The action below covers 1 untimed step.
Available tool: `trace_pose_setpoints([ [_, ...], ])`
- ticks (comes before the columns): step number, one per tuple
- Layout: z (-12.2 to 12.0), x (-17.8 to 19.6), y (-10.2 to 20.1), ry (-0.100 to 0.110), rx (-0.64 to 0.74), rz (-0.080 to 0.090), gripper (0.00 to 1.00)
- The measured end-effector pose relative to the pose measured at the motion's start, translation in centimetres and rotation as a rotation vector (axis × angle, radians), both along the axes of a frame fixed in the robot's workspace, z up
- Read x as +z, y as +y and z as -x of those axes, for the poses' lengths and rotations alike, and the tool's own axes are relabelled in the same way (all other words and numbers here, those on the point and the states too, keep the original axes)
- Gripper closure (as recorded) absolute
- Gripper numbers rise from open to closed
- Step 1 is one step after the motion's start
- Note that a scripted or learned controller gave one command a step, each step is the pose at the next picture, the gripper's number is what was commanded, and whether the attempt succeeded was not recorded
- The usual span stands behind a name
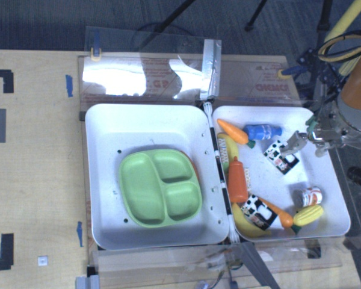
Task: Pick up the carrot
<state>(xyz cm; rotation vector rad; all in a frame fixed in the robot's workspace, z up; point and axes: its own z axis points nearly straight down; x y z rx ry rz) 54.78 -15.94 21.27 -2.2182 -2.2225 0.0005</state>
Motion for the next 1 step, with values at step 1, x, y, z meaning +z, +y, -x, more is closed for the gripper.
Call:
trace_pose_setpoints([
  [1,-4.45,-4.67,3.47,-0.002,0.369,0.0,0.0],
])
